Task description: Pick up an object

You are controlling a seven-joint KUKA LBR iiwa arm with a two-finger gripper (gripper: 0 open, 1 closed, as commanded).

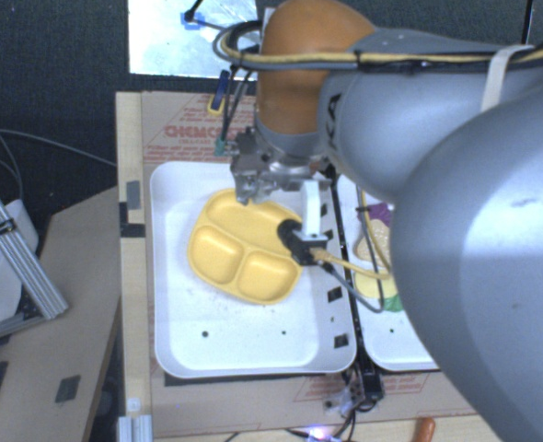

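A yellow divided plate [239, 251] with three compartments lies in the left white bin [253, 339], toward its upper middle. My gripper [250, 190] hangs over the plate's far rim, at or just above it. The wrist and the grey arm cover the gripper from above. Nothing shows held between the fingers.
The right white bin [396, 353] is mostly covered by the arm; a pale yellow object [380, 242] and something purple [382, 212] peek out at its left side. Both bins rest on a cardboard sheet [175, 132]. A metal frame [18, 265] stands at the left.
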